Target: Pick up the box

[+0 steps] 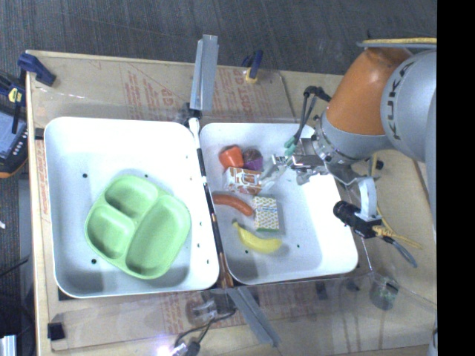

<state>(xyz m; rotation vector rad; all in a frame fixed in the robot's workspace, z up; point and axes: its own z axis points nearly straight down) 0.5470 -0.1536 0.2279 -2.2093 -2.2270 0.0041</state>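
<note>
Two bins are seen; the box point(244, 179) lies at 12 o'clock from the sausage point(233, 203). The gripper point(280, 163) is poised just beside it at 2 o'clock; its opening cannot be told.

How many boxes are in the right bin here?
2. One orange-and-white box lies below the red and purple items, just above the sausage. A second patterned box lies between the sausage and the banana. Others could be hidden underneath.
</note>
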